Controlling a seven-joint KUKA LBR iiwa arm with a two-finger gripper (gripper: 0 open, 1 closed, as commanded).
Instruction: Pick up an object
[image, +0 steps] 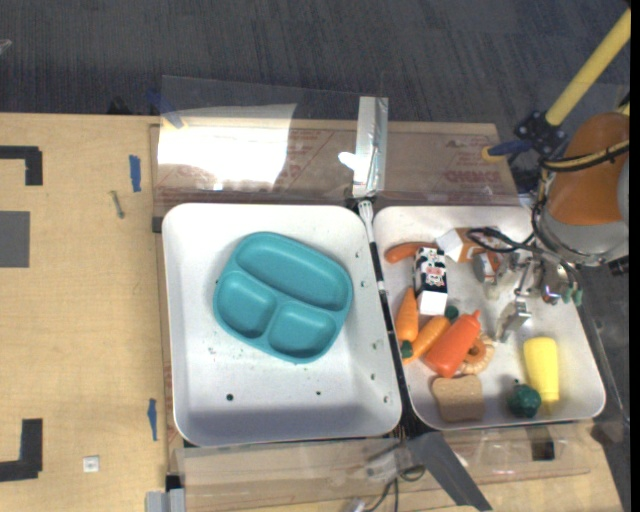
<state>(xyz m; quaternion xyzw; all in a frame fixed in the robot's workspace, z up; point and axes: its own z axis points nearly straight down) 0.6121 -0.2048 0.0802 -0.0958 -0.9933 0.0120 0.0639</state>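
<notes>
The gripper (515, 300) is seen low over the right bin (590, 395), at the frame's right. Whether its fingers are open cannot be told. Nothing is seen lifted; the yellow toy (541, 366) and carrots (428, 330) lie below it, so picking remains undone.

The left bin (190, 330) holds a teal divided plate (283, 295), lying a little toward its 11 o'clock; the right bin (590, 390) is crowded with toy food. At its 6 o'clock sits a brown block (458, 397); at 5 o'clock a yellow piece (541, 366) beside a dark green one (524, 401); carrots (420, 328) lie at 9 o'clock. The gripper (517, 300) hangs over the bin's 2 o'clock, the arm (590, 190) entering from 3 o'clock.
</notes>
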